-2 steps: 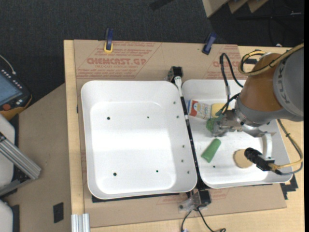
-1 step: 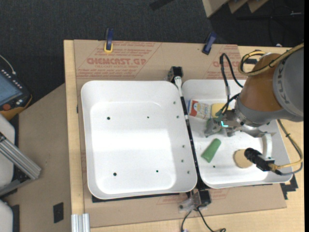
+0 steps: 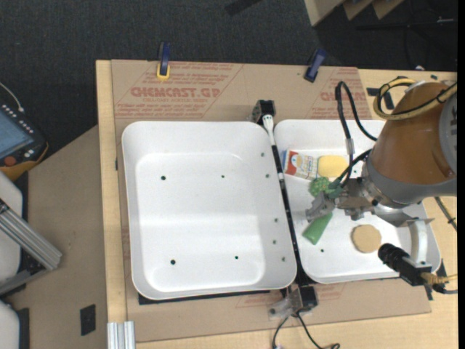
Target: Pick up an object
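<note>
My gripper (image 3: 325, 205) is low inside the right bin (image 3: 341, 269), near its left side, with the orange-banded arm (image 3: 414, 140) rising to the right of it. A green object lies right at the gripper: one leafy part (image 3: 322, 187) shows just above it and a longer green piece (image 3: 315, 229) just below it. I cannot see whether it is held. A red, white and yellow packet (image 3: 301, 164) and a yellow lump (image 3: 333, 166) lie at the back of this bin. A round tan disc (image 3: 366, 238) rests to the gripper's right.
The left bin (image 3: 145, 195) stands beside the right one, their rims meeting along a dark divider (image 3: 285, 202). Black cables (image 3: 346, 118) loop over the right bin's back edge. A black fitting (image 3: 398, 260) sits at its front right.
</note>
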Controlling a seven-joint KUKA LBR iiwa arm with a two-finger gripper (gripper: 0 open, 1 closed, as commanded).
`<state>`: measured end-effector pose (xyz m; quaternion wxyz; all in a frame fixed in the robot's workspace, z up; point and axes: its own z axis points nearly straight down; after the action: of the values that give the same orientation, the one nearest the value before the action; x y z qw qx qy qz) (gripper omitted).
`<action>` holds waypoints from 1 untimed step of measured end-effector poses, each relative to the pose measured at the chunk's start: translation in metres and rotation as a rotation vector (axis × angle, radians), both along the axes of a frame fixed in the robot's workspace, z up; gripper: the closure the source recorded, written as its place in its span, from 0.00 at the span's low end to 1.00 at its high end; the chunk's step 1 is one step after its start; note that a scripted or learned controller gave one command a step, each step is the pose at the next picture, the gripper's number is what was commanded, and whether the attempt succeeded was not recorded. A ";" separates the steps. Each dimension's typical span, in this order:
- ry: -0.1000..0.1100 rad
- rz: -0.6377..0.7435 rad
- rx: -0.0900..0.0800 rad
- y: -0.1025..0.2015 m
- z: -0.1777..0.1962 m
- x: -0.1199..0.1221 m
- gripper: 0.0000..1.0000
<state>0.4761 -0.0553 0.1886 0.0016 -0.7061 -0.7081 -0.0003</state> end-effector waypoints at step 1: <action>0.000 -0.003 -0.002 -0.003 -0.004 0.003 0.00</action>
<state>0.4790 -0.0579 0.1844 0.0009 -0.7073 -0.7069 0.0003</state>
